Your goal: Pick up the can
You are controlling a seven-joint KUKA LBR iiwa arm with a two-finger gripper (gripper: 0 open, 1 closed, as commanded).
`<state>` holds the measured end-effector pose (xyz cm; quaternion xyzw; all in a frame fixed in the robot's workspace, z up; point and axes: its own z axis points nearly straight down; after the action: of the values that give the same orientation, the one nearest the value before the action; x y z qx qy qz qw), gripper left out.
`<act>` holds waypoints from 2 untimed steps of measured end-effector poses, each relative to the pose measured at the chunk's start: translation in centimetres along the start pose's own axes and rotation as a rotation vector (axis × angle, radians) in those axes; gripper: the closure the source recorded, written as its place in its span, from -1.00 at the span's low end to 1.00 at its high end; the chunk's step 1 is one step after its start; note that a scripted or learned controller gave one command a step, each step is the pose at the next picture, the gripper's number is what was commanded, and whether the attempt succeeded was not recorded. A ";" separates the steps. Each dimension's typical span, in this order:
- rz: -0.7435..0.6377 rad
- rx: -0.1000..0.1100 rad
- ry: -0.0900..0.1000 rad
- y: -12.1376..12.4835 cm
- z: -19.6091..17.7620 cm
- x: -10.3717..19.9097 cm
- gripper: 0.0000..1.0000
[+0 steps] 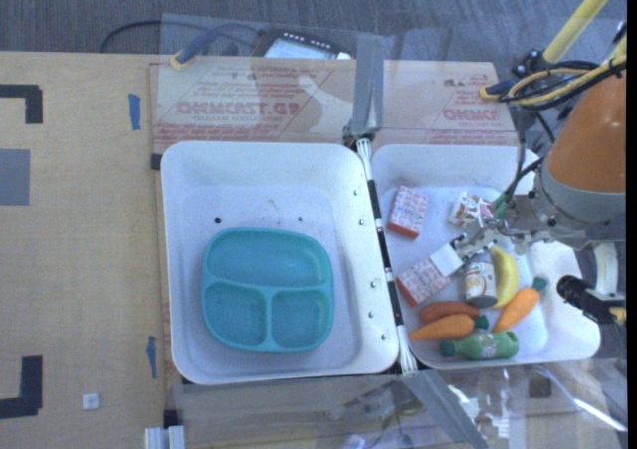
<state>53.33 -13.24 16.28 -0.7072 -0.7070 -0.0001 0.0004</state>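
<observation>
The can (pixel 480 282) is small, with a pale label and a dark top. It stands in the right bin (pixel 572 337) between a red-and-white box (pixel 423 281) and a banana (pixel 506 275). My gripper (pixel 482 238) hangs just behind and above the can, reaching in from the right under the grey wrist and orange band. Its metal tip sits close over the can's far side. I see nothing lifted off the bin floor.
The right bin also holds a second red-and-white box (pixel 408 210), a crumpled packet (pixel 468 208), two carrots (pixel 444 328) (pixel 518 308), a sausage (pixel 448 311) and a green bottle (pixel 484 344). The left bin (pixel 189 188) holds a teal divided plate (pixel 267 290).
</observation>
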 end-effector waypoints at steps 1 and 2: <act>0.058 -0.008 -0.001 0.2 7.6 -1.1 -1.00; -0.099 -0.003 -0.001 1.7 4.5 -0.8 -1.00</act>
<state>55.06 -14.04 11.73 -0.6713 -0.7412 -0.0008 -0.0009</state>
